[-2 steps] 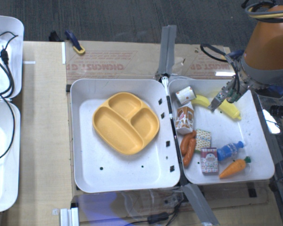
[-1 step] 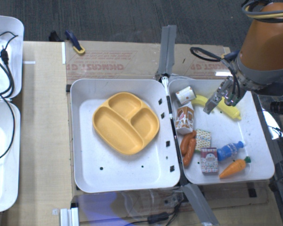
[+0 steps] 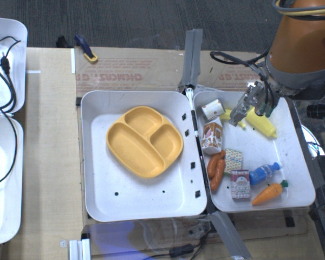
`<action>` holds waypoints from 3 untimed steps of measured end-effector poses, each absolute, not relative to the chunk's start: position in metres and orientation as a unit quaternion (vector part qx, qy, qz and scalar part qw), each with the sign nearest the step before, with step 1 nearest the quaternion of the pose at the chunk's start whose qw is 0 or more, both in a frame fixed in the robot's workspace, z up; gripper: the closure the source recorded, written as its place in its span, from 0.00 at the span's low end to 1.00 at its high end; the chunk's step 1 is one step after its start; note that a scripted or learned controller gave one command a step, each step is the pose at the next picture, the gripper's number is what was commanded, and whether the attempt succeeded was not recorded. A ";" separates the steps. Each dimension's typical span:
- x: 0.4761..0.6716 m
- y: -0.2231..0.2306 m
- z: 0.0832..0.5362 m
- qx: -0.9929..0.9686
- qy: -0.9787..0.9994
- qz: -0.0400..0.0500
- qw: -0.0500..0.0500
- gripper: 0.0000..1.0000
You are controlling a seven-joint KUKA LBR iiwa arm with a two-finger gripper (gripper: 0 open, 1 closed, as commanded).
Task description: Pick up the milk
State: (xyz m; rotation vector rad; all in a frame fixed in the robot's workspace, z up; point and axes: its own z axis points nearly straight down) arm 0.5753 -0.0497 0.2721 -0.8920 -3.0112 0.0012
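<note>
The claw (image 3: pixel 244 112) is hanging open and holding nothing. The milk (image 3: pixel 212 135) is lying just left of it and a bit lower. Next it needs to be moving over and down.

Two white bins (image 3: pixel 97 199); one yellow divided plate (image 3: pixel 144 141); two sausages (image 3: pixel 216 172); one carrot (image 3: pixel 267 194); one water bottle (image 3: pixel 264 173); one banana (image 3: pixel 261 123).

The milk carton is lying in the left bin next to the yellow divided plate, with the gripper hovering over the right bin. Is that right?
Not quite. The camera view shows the milk carton in the right bin, by its left wall, not in the left bin; the yellow divided plate sits alone there. The gripper is indeed over the right bin.
</note>
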 end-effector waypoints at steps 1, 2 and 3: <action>0.532 -0.016 0.291 -0.183 -0.983 0.000 0.002 1.00; 0.534 -0.004 0.294 -0.129 -0.992 0.000 0.001 1.00; 0.503 0.021 0.297 -0.031 -1.000 0.000 0.002 1.00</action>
